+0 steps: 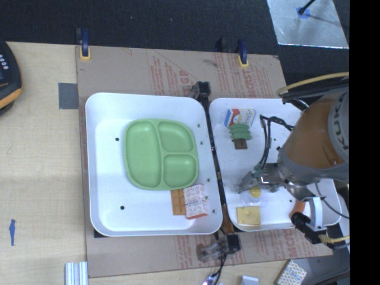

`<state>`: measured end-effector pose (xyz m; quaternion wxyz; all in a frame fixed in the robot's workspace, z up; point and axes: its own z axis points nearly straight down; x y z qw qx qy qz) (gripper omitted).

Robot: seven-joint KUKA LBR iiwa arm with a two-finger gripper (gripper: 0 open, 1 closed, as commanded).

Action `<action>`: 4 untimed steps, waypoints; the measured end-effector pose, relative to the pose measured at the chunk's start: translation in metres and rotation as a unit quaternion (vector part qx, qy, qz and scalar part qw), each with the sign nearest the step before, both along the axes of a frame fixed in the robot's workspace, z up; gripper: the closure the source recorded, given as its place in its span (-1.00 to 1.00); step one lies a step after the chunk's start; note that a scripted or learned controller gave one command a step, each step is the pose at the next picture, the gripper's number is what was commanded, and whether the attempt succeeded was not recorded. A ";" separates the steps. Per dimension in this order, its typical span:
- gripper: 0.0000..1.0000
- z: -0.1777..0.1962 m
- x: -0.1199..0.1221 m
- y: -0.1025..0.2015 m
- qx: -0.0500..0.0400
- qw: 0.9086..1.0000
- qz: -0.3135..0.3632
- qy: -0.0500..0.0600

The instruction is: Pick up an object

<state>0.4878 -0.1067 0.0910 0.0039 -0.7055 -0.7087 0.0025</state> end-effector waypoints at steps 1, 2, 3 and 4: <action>1.00 0.013 0.004 -0.003 -0.002 1.000 0.001 -0.004; -1.00 0.011 0.003 -0.002 -0.002 1.000 0.001 -0.003; 1.00 0.022 0.003 -0.003 -0.002 1.000 0.001 -0.002; -1.00 0.021 0.003 -0.003 -0.002 1.000 0.002 -0.002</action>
